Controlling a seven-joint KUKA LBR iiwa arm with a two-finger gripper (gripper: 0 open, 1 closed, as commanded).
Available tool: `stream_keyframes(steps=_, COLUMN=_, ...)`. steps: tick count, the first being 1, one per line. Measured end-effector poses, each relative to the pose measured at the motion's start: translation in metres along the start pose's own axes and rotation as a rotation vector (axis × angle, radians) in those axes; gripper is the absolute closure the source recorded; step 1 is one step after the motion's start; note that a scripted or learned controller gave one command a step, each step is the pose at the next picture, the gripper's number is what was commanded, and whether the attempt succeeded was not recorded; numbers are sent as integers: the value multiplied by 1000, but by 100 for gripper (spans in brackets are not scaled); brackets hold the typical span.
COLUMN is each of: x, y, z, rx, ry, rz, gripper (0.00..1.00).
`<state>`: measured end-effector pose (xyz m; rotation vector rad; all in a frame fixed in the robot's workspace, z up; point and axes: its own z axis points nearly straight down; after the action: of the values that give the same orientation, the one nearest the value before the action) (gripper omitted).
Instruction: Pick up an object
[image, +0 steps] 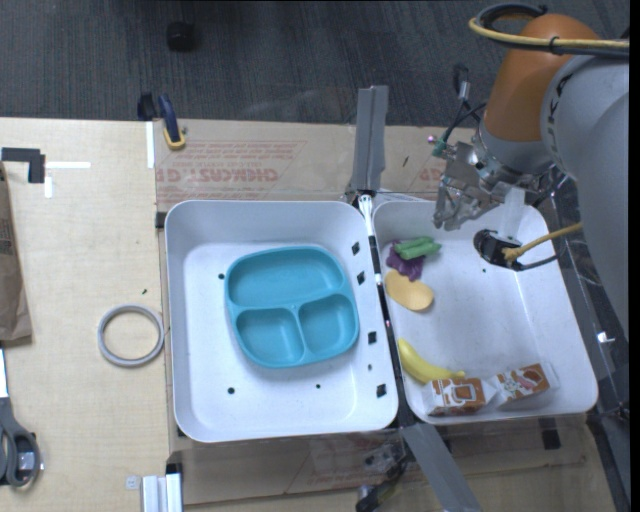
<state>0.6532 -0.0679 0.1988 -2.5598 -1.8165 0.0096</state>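
Diagonally, banana (428, 366) points toward carton (489, 390).

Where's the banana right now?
The banana lies in the right bin, near its front-left corner, right beside the snack packet and nearer the camera than the yellow piece.

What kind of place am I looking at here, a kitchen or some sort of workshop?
Most likely a robotics lab bench, not a kitchen. A grey robot arm reaches over two white bins; one holds a blue divided tray, the other toy-like food such as a banana. Scissors and a tape roll lie nearby.
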Motion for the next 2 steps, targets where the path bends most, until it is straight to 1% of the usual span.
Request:
stream_keyframes(steps=1, x=-72, y=31, z=32, rx=-5, ry=1, rz=-17, gripper=100)
stream_keyframes(steps=2, x=-16, y=-28, z=8, rx=-1, ry=3, rz=295, gripper=100)
